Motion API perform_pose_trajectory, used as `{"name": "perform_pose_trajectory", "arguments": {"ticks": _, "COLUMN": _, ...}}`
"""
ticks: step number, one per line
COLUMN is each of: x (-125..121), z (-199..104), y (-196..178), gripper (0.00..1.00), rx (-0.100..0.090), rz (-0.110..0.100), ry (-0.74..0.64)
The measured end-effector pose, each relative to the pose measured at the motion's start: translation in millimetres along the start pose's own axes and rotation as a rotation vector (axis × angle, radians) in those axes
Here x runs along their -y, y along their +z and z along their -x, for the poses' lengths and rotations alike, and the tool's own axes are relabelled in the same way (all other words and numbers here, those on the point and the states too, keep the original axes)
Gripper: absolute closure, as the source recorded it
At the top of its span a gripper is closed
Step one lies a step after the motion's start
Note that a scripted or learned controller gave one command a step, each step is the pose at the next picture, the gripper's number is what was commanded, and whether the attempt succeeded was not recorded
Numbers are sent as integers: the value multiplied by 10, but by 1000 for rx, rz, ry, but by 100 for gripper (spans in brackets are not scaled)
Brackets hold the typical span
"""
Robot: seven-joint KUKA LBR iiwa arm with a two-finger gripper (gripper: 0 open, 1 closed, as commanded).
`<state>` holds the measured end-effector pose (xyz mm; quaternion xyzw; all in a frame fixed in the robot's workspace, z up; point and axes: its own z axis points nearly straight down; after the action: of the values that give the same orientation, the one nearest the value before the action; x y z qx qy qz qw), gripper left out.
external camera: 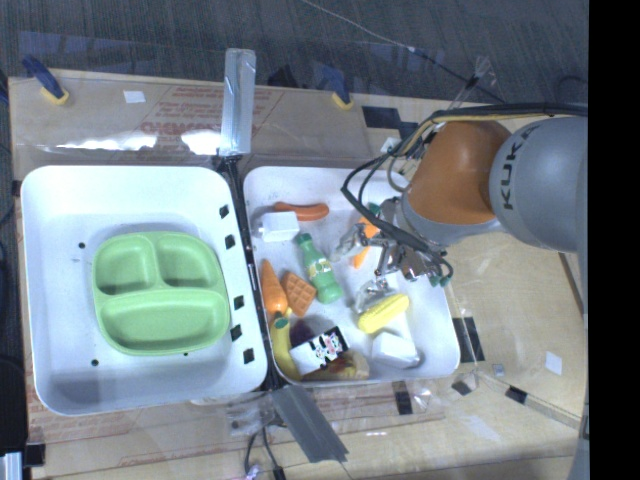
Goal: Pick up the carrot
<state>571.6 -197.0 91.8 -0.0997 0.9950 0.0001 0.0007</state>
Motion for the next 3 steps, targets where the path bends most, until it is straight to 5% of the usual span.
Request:
{"name": "perform_pose_trajectory", "arguments": {"ticks": 1, "x": -16, "z": 24, "y": -114, "gripper": 100, "rx": 3, "rz": -1, "ry": -8}}
{"name": "perform_pose_trajectory", "arguments": {"ticks": 2, "x": -389, "z": -54, "y": -1355, "gripper": 100, "rx": 14, "rz": -8, "ry": 11}}
{"name": "perform_pose_trajectory", "arguments": {"ticks": 3, "x": -398, "z": -82, "y": -1282, "gripper": 0, "rx": 1, "rz": -2, "ry": 11}}
